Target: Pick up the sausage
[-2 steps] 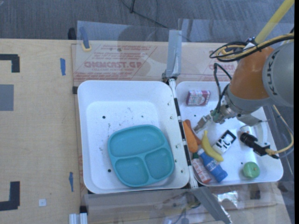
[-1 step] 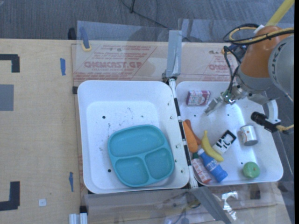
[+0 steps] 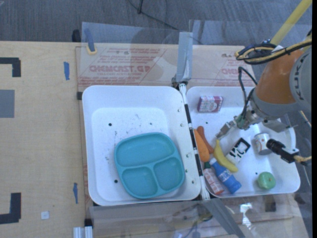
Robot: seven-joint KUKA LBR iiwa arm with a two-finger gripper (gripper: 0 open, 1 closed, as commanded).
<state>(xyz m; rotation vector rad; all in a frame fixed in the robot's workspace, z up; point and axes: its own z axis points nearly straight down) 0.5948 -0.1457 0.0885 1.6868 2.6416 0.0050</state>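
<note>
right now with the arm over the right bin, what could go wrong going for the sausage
1. The sausage lies packed between the blue bottle and the bin's left wall, so the pincer may catch the bottle or wall instead.
2. The banana and carrot lie just above it and could get knocked.

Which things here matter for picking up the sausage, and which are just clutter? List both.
For the job:
sausage, apparently the reddish piece; gripper; right bin

Lying about:
carrot; banana; bottle; apple; carton; can; tray; left bin
</note>
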